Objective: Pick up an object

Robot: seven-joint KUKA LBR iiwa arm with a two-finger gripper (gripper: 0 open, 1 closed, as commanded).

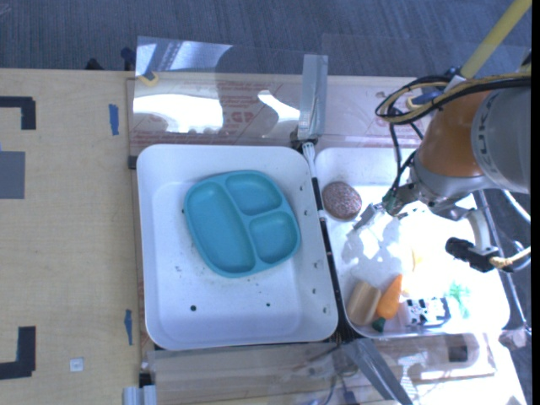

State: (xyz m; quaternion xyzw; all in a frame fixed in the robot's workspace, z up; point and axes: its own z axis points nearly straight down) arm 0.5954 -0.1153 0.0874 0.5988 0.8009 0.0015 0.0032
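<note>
Right bin (498,310) glare-washed, contents indistinct

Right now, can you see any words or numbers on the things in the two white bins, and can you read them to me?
No text can be read.
The small black-and-white patterned object in the right white bin: markings too blurred to read.
The blue three-part plastic plate in the left white bin: no text.
The round brown speckled object, the orange carrot-shaped toy and the tan block: no text.

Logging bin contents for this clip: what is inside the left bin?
The left bin holds a blue divided plate with three compartments, lying flat near its middle, plus a few dark specks on the floor. Whatever lies under the plate is covered.
</note>
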